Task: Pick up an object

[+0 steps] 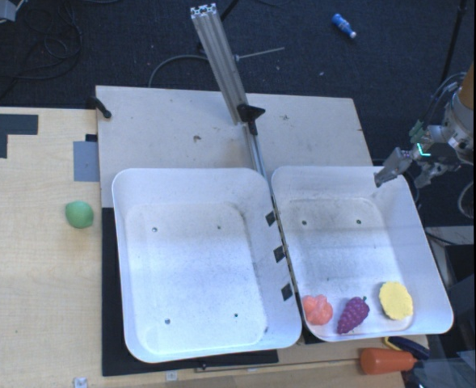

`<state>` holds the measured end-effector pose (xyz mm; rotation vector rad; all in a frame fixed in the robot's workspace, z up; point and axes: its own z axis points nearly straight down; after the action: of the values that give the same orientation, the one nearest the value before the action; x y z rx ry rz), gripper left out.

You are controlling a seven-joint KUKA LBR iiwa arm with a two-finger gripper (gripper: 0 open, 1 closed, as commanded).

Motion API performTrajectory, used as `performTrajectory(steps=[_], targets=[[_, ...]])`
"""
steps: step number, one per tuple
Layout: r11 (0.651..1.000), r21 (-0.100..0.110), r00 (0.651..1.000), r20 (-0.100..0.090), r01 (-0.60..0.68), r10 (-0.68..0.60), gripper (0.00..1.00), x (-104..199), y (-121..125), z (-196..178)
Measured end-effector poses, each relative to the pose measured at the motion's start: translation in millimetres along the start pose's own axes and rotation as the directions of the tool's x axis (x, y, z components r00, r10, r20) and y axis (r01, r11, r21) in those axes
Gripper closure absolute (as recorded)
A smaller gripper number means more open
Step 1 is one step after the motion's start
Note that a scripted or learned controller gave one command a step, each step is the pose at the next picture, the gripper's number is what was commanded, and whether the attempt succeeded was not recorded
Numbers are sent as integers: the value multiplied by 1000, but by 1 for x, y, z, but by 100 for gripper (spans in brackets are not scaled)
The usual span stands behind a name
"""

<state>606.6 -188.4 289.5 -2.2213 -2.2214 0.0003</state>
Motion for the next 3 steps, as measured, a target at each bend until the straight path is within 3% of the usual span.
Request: performTrajectory(steps=[1, 3], targets=[[1000, 0, 1000, 0, 0, 0, 0, 0, 0, 0], [1000, 4, 1000, -1, 1, -1, 0, 3, -12, 107]])
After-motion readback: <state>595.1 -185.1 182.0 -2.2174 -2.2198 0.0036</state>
